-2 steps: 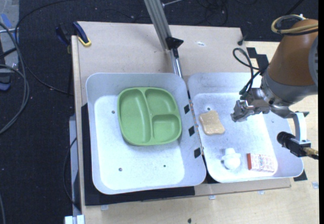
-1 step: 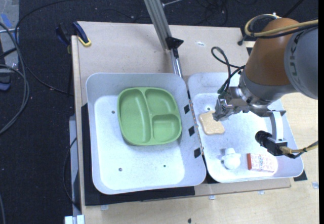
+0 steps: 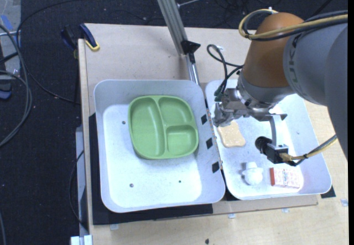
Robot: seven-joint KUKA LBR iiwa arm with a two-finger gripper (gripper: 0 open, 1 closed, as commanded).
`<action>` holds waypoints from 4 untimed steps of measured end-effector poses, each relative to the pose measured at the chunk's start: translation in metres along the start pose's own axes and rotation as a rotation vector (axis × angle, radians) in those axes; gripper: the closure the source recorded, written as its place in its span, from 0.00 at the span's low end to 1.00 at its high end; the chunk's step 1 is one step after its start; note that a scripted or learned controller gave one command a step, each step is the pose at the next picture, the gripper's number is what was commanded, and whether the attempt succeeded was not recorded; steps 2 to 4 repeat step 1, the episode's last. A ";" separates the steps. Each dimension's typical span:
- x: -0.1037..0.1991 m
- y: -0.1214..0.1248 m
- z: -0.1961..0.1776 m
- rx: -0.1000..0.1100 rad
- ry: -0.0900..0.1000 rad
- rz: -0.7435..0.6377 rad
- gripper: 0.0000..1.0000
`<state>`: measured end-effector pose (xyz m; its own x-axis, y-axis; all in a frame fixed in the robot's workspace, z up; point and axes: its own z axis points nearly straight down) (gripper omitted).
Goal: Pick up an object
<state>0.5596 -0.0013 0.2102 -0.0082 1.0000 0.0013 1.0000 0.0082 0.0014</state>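
A flat, tan, bread-like slice point(image 3: 232, 135) is seen lying in the right white bin point(image 3: 310, 122), close to that bin's left wall, with the gripper point(image 3: 223, 114) poised at the slice's far end; whether the fingers are open or closed cannot be told. Near the same bin's front edge, a small white rounded object point(image 3: 253, 173) and a red-and-white packet point(image 3: 286, 178) are set side by side, while a green three-compartment plate point(image 3: 164, 126) is carried by the left white bin point(image 3: 110, 172). Both bins are borne on a pale wooden tabletop point(image 3: 133, 53), surrounded by dark carpeted floor point(image 3: 38, 45) strewn with cables.
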 end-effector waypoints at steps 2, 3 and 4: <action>0.060 0.007 -0.013 -0.001 0.000 0.001 1.00; 0.060 0.007 -0.013 -0.001 0.000 0.001 1.00; 0.060 0.007 -0.013 -0.001 0.000 0.001 1.00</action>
